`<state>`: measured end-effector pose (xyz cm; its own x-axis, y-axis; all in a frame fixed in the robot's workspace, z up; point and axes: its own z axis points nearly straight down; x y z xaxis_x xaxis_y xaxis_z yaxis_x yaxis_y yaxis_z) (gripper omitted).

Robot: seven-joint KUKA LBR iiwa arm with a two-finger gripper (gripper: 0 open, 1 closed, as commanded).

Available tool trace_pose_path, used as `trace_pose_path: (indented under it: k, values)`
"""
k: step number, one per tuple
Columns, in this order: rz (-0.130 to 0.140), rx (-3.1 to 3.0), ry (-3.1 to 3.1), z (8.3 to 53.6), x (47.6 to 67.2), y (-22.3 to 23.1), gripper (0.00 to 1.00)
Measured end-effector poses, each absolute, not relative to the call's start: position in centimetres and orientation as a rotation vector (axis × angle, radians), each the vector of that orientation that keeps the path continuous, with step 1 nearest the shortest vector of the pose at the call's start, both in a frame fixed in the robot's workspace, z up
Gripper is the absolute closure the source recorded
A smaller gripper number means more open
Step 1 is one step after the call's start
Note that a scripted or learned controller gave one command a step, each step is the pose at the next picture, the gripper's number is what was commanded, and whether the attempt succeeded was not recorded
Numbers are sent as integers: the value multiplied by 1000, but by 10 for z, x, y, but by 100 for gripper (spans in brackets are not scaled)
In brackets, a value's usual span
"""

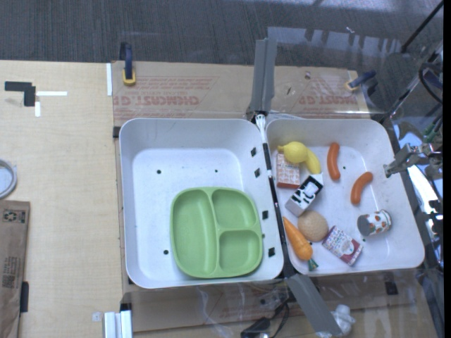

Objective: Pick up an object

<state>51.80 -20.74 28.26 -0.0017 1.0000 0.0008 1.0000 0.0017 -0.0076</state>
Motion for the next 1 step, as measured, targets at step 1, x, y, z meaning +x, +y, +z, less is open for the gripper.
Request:
trace_pose_path:
  k: [1]
  values:
    - [5, -2146, -2287, 171, 572, -222, 0]
